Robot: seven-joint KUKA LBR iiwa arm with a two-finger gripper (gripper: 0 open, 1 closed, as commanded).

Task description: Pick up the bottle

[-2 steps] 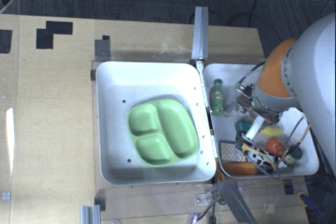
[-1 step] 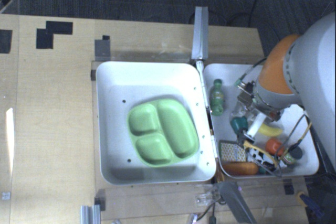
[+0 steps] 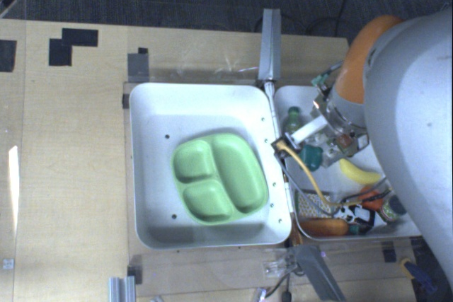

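A green bottle (image 3: pixel 291 122) with a pale cap lies near the far left corner of the right bin (image 3: pixel 306 93). My gripper (image 3: pixel 327 146) is low over the middle of that bin, just right of and nearer than the bottle. A teal object (image 3: pixel 311 155) sits right beside the gripper; whether it touches is unclear. The grey arm with its orange band hides much of the bin's right side.
The left bin (image 3: pixel 148 152) holds a green divided plate (image 3: pixel 219 177). In the right bin lie a yellow banana (image 3: pixel 357 172), a brown-orange sausage-shaped item (image 3: pixel 325 226), a black-and-white toy (image 3: pixel 357 216) and a mesh piece (image 3: pixel 308 204). A metal divider post (image 3: pixel 270 46) stands between the bins.
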